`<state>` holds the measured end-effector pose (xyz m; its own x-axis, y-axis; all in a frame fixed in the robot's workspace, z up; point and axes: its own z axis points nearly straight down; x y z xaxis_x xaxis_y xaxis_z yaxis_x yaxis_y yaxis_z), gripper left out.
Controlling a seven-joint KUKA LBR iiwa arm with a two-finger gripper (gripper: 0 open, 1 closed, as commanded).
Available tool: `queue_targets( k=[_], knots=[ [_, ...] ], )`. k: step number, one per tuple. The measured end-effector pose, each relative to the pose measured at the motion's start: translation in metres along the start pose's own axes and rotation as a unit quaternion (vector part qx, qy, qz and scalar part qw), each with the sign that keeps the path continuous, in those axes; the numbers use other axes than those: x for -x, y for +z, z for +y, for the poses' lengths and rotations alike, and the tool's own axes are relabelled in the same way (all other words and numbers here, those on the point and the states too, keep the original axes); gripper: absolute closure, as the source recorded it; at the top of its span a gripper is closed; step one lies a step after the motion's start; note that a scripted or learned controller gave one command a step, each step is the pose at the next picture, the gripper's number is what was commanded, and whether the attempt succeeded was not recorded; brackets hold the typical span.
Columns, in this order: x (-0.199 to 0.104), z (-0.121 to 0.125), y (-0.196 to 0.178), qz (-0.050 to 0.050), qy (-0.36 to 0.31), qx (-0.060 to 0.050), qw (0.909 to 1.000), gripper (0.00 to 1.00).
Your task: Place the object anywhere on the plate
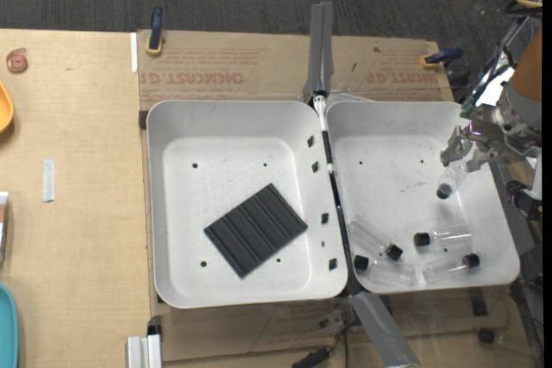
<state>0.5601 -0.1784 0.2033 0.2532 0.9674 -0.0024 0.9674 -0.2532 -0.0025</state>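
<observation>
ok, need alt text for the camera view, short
A grey arm's claw holds a clear, dark-capped vial above the right white bin, where several more vials lie near the front. A dark ridged plate lies tilted in the left bin.

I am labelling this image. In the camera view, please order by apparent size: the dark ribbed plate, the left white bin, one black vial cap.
1. left white bin
2. dark ribbed plate
3. black vial cap, much the smallest
</observation>
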Motion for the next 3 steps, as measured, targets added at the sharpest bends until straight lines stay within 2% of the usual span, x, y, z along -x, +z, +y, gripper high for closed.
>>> queue_targets(
  k=[1,2,3],
  knots=[
    [-0.117,-0.036,-0.067,0.0,-0.029,0.0,0.9996,1.0],
    [-0.19,-0.087,-0.091,0.0,-0.134,0.0,0.9909,1.0],
    [-0.252,-0.147,-0.066,-0.001,-0.161,-0.001,0.9869,1.0]
  ],
)
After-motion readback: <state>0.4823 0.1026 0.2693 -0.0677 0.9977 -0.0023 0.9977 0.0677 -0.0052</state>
